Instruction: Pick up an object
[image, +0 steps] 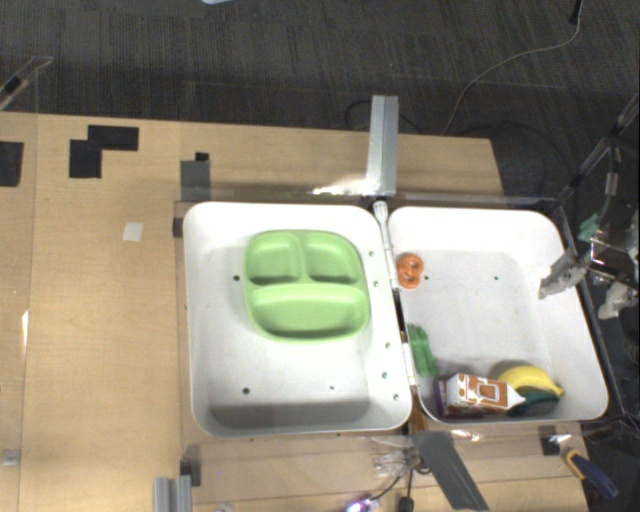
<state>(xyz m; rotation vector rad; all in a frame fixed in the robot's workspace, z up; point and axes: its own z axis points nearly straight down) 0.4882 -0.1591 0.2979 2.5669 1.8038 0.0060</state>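
Your gripper (585, 272) hangs at the right white bin's (500, 235) right rim; whether it's open, you cannot tell. Inside, a yellow plastic banana (528, 379), brown printed carton (478, 394), green packet (421, 351) and orange round disc (409, 268) lie apart from it. The left white bin (215, 330) holds a green compartment tray (304, 283).

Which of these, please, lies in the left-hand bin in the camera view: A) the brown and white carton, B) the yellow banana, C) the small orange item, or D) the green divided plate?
D: the green divided plate sits in the left bin, while the banana, the small orange item and the carton all lie in the right bin.
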